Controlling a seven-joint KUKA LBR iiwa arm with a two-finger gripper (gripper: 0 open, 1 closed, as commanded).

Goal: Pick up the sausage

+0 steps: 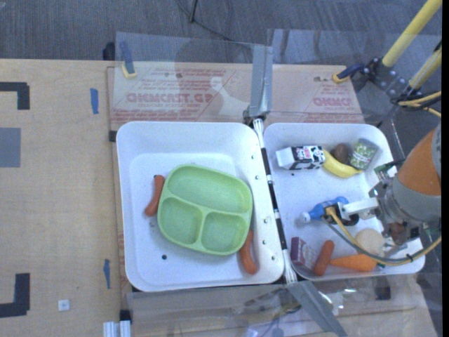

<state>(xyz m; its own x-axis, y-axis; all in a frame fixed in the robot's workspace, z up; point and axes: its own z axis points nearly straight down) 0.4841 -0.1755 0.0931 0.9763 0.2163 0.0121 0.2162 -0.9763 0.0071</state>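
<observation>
Three sausages show here, and none is picked up yet. Two sausages lie in the left bin [133, 188]. One [153, 194] rests by the left side of the green plate [204, 208]. The other [248, 253] touches the plate's lower right corner. The third sausage [323, 257] lies in the right bin [309, 133], near its front wall, just beside a carrot [354, 262].

The arm [421, 181] reaches over the right side of the right bin. Its tool [398, 232] hangs low near an egg [369, 241] and the carrot. I cannot tell how the tool is set, because the arm and cables hide it. No sausage shows in it.

So the job looks like it has only begun. The tool must go to a sausage, grab it and lift it. The one in the right bin is nearest. The carrot beside it could get in the way.
</observation>
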